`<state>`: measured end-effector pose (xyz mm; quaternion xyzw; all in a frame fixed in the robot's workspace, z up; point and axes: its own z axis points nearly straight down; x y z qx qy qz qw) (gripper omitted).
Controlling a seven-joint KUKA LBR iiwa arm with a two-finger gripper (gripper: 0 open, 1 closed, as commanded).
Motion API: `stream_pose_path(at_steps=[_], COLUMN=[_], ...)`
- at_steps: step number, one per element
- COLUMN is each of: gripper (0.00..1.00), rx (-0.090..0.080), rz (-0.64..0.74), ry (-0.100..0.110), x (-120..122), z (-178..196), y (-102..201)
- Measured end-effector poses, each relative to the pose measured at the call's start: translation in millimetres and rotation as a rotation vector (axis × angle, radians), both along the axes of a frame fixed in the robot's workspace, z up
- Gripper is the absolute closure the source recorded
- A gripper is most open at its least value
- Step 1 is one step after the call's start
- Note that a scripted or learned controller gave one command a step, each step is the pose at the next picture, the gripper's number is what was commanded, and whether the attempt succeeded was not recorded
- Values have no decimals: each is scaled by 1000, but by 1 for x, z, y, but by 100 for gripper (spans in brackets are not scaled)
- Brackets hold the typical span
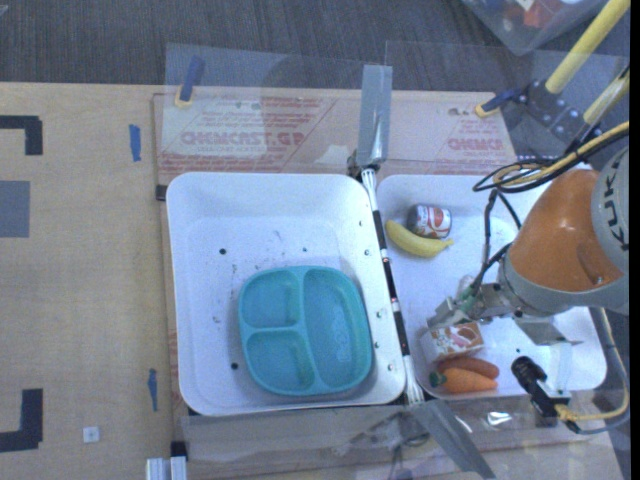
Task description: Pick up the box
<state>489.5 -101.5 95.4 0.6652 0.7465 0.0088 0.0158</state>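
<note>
Overhead, a tan bench [80, 298] carries two shallow white bins side by side, and behind them, toward twelve o'clock, lies a sheet of brown paper under clear film printed with red lettering that reads roughly "CHEMCAST GP" [232, 138], partly repeated farther right. Filling the middle is the left bin [200, 218], a rounded white square; a teal divided tray [304, 331] with three compartments sits in its five o'clock corner. At three o'clock is the right bin [500, 230], partly covered by the arm [560, 243], whose big orange band and grey wrist reach in from the right edge, with yellow and black cables looping above it. Below the wrist, the gripper [470, 306] hangs low over the bin's six o'clock half, right at the box [455, 338], a small carton with a white and red printed face whose wording is too small to read. Whether the jaws are spread or pressed together cannot be told, and nothing is seen pinched between them. Two orange carrots [467, 373] lie just beside the box at six o'clock. Toward twelve o'clock in that bin, a yellow banana [418, 240] touches a small red and white can [431, 219] with an unreadable label.
</note>
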Motion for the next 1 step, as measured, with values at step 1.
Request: stream_pose_path(at_steps=[1], gripper=[0], rx=[13], rz=[-249], ry=[14], x=[15], z=[-4], y=[-1])
